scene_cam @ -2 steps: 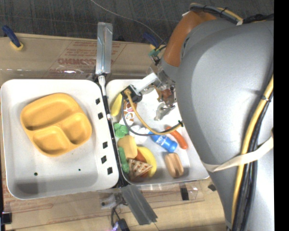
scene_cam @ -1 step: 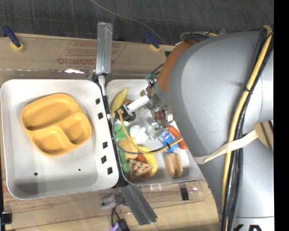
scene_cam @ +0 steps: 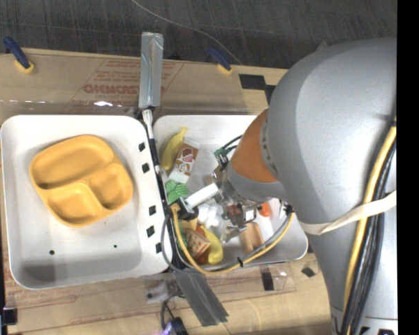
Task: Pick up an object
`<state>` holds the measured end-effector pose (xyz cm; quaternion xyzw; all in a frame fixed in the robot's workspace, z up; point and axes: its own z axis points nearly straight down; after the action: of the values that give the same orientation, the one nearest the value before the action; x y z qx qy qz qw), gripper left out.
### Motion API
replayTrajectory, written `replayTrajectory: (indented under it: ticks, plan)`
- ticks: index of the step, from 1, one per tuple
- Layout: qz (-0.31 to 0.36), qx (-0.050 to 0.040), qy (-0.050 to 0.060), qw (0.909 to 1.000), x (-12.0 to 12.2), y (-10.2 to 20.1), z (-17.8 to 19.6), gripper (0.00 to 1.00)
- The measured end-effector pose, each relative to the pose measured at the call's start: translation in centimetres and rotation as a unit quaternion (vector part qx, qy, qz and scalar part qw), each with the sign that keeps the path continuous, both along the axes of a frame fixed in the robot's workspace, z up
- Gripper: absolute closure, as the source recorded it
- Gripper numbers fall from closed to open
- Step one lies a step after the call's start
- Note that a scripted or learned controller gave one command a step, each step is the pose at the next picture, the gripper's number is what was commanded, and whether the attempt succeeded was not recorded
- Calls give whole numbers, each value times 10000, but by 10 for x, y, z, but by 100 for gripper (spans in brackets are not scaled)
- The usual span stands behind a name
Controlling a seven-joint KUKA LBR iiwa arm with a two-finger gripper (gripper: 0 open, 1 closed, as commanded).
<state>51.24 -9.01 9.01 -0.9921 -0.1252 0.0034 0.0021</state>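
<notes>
The right bin (scene_cam: 195, 128) holds a heap of small items: a yellow banana (scene_cam: 172, 149), a brown and white packet (scene_cam: 186, 161), a green piece (scene_cam: 176, 189), a yellow and brown item (scene_cam: 199, 243) near the front and a tan cylinder (scene_cam: 249, 237). My gripper (scene_cam: 227, 211) reaches down into the middle of this heap, below the orange wrist band (scene_cam: 250, 160). Its fingertips are buried among the items and hidden by the wrist.
The left bin (scene_cam: 28, 257) carries a yellow divided tray (scene_cam: 80, 179). A metal bar (scene_cam: 151, 68) stands at the back between the bins. The big grey arm (scene_cam: 335, 145) covers the right bin's right half. A yellow cable (scene_cam: 195, 260) loops along the front.
</notes>
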Motion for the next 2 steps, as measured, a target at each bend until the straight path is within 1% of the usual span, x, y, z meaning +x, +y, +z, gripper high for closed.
replayTrajectory:
  ticks: [1,2]
  plan:
    - [77,-4,-12,10000,65,-12,0,0]
    - [115,6,16,9999,64,-11,8,100]
